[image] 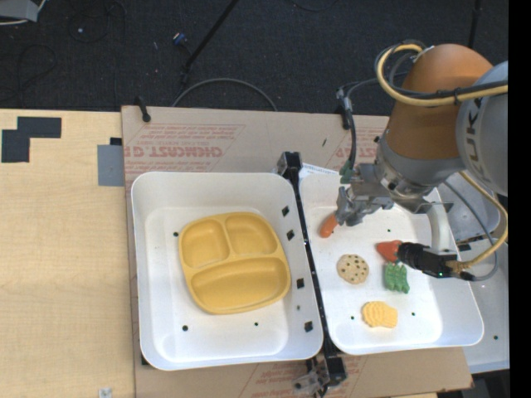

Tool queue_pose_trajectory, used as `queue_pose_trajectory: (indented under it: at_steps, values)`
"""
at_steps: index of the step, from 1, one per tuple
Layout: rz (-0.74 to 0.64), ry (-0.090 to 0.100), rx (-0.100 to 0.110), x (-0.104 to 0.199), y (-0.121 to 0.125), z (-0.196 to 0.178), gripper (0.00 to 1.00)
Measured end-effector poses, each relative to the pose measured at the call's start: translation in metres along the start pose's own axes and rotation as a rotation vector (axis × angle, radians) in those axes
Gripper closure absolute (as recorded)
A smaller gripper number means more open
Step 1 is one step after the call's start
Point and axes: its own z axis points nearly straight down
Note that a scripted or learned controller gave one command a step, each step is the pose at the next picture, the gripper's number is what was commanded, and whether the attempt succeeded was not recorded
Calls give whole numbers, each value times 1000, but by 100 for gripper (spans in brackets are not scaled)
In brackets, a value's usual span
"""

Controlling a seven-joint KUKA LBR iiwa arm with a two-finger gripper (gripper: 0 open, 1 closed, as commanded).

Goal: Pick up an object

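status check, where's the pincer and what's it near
Pincer low in right bin, over orange carrot piece; grip unconfirmed. Cookie, green piece, yellow piece close by. Yellow tray in left bin.

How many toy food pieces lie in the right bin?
5: carrot under the hand, cookie, red piece, green piece, corn. The arm may hide more.

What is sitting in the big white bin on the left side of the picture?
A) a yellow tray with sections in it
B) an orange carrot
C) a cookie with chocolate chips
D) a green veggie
A: the yellow tray with three sections lies alone in the left bin, while the cookie, green veggie and orange carrot are all in the right bin.
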Motion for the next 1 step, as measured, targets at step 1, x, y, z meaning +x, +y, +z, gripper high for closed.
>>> queue_pose_trajectory:
  at_steps: [1]
  values:
    - [-1, 0, 0, 50, -23, 0, 100]
